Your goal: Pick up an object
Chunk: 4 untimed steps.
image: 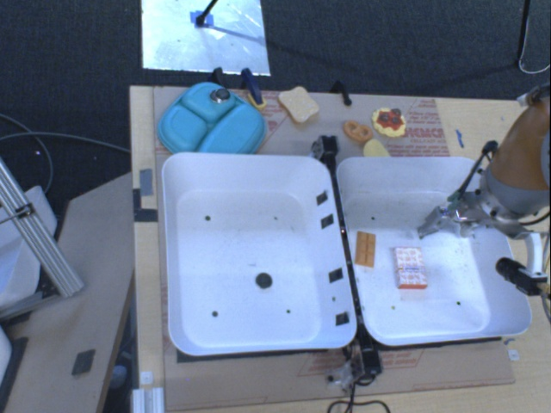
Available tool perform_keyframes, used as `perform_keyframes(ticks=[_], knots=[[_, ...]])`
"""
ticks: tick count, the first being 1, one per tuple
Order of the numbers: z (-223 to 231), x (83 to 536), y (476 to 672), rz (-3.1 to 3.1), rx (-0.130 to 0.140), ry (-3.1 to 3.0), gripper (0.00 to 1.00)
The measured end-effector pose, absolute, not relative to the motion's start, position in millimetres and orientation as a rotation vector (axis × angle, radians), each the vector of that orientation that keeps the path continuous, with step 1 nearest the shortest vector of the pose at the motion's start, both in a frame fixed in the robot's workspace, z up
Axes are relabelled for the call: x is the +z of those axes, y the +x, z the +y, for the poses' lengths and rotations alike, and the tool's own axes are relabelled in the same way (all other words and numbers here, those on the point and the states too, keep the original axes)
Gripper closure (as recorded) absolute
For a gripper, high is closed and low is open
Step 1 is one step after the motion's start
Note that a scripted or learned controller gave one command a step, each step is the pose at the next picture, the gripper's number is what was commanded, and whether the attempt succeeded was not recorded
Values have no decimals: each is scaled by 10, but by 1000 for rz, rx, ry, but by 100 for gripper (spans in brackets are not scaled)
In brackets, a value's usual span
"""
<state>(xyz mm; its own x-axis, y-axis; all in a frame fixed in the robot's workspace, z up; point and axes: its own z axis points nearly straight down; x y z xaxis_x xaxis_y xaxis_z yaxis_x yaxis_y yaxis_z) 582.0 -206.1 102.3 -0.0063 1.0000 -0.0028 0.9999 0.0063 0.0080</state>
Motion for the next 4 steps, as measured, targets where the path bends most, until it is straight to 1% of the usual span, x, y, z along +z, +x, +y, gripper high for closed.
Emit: perform_keyframes(ticks=[1, 2, 3, 4], knots=[[-1695, 935, 4947, 2219, 3, 2217, 0], [-1861, 881, 4970, 2223, 15, 2213, 0], [-2075, 877, 5686, 2220, 7, 2207, 0], [-2082, 1002, 5682, 2214, 10, 2203, 100]])
